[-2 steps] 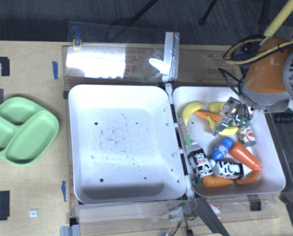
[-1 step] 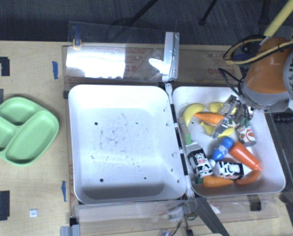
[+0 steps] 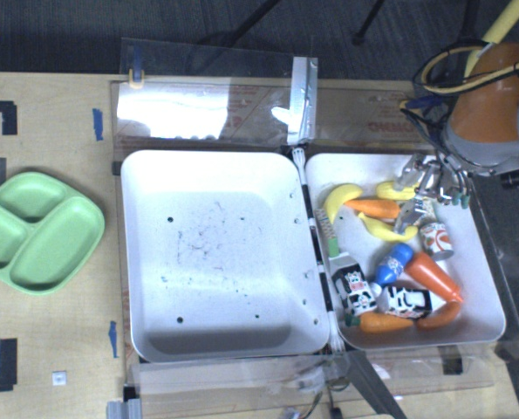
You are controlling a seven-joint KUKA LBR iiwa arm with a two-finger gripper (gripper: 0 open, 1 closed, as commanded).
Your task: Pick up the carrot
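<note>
Camera view, scanning left to right: green divided plate (image 3: 39, 231) sitting on the bench, left bin (image 3: 215, 251) lying next, right bin (image 3: 490, 308) crowded with toys. Carrot (image 3: 377, 208) is lying in the right bin's upper part, resting against the bananas (image 3: 351, 201), long axis running roughly left-right, thin tip pointing left. Gripper (image 3: 413, 203) is hovering at the carrot's thick right end; jaw state I cannot tell. Judging progress: approach looks made, grasp unconfirmed, lift not yet done. Other orange items are lying lower right.
</note>
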